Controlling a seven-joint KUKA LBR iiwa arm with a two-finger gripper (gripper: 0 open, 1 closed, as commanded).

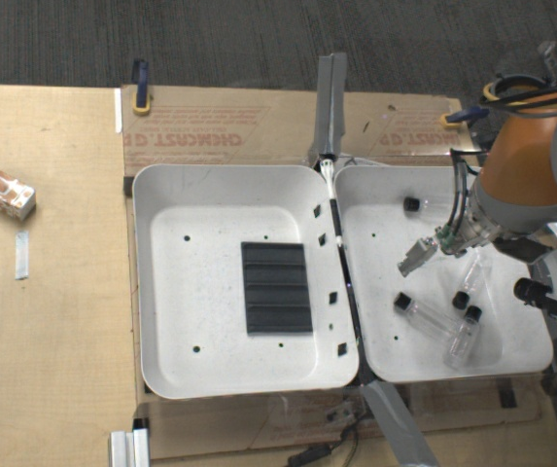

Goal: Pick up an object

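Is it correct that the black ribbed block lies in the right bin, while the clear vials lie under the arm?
Not quite. The camera view shows the black ribbed block in the left bin, not the right one; the clear vials do lie under the arm.

The left bin (161,261) offers wide free floor on all sides of the black ribbed block (277,287) lying at its middle. The right bin (375,348) is more crowded: the hand (422,254) hangs over its centre, a small black piece (412,203) lies near the back, and clear vials with black caps (453,324) lie scattered across the front right. Its left strip, beside the divider (336,232), is open. The arm (526,163) blocks the right side.
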